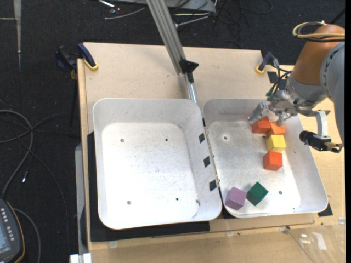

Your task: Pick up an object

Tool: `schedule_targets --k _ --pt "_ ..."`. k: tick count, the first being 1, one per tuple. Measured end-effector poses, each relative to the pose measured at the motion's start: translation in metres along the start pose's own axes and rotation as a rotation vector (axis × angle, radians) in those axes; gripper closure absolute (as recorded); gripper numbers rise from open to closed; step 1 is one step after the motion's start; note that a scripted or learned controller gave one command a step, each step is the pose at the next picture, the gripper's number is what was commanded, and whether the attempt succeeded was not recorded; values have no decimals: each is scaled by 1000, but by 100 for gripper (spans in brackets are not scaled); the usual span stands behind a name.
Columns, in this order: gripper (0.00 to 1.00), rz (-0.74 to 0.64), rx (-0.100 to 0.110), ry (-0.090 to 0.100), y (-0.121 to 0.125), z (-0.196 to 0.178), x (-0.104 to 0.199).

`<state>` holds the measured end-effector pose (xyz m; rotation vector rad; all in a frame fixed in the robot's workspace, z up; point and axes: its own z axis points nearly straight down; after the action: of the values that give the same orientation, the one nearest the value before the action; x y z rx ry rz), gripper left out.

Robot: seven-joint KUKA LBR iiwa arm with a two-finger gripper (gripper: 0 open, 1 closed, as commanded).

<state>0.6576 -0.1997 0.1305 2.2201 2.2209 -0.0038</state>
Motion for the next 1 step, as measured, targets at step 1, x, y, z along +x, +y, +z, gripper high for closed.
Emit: schedule_targets --k 1 --pt "0 -4 -10 -2 21 33 8"
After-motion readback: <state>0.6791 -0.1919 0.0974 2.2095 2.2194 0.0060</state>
